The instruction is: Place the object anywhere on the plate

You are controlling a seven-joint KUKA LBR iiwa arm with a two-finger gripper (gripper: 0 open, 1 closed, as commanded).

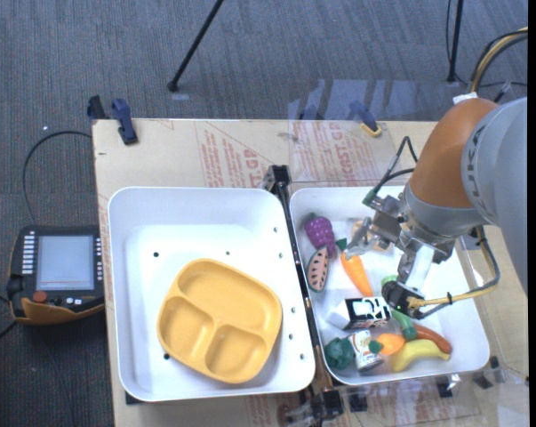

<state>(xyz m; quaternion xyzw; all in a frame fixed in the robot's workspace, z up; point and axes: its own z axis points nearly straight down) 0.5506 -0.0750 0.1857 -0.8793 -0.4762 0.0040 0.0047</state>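
On my screen the gripper sits over the right bin, close to the green end of the orange carrot, and I cannot tell whether the claw is apart or together. The carrot lies in that bin between a watermelon slice and a black-and-white carton, with purple grapes near it. The yellow plate rests in the left bin, well apart from the carrot.
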